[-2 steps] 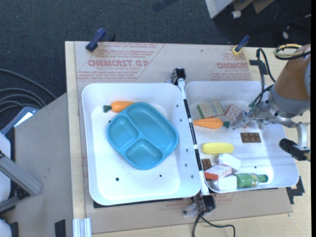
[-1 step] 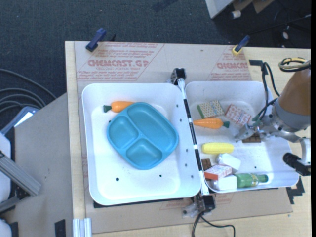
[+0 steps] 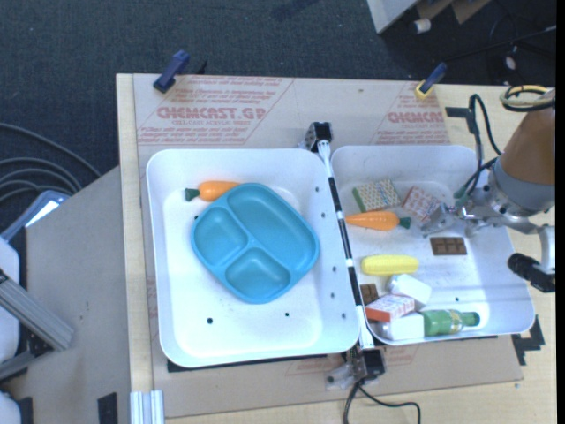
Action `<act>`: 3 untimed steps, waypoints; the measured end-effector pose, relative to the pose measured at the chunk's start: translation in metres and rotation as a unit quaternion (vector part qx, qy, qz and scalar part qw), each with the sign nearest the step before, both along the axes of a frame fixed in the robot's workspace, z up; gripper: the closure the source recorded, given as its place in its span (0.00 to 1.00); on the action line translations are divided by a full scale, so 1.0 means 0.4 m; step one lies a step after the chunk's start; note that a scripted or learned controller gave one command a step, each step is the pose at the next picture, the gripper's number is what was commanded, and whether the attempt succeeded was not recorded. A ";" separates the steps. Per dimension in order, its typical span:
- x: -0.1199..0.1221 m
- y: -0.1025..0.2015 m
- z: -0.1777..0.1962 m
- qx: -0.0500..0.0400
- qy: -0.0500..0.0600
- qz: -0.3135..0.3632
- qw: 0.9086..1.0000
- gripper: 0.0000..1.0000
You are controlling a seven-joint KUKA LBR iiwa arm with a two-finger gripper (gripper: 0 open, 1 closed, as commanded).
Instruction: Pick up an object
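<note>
The arm reaches into the right bin [image 3: 459, 159] from the right, its orange band [image 3: 534, 148] above the grey wrist [image 3: 516, 194]. My gripper [image 3: 444, 220] hangs low over the bin's middle, beside a patterned packet [image 3: 421, 203] and just above a brown chocolate bar [image 3: 448, 246]. An orange carrot [image 3: 372, 221] lies to its left, with a second patterned packet [image 3: 378, 193] behind it. Nearer the front lie a yellow banana [image 3: 389, 264], a white block [image 3: 410, 287], a red and white box [image 3: 393, 306] and a green bottle [image 3: 450, 321].
The left bin [image 3: 177, 307] bears a blue divided plate [image 3: 254, 241] and another carrot [image 3: 214, 190] at its back left. A black clip [image 3: 320, 134] and a rail join the two bins. Cables [image 3: 481, 140] hang by the arm at the right.
</note>
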State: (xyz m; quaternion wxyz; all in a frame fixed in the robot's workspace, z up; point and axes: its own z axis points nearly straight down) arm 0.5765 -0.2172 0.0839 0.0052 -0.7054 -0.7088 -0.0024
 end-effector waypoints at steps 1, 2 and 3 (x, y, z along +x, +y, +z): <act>-0.081 0.049 0.001 -0.005 -0.001 -0.002 1.000 0.00; 0.035 0.000 0.022 -0.002 -0.002 -0.001 1.000 0.00; -0.073 0.027 0.006 -0.005 -0.001 -0.002 1.000 0.00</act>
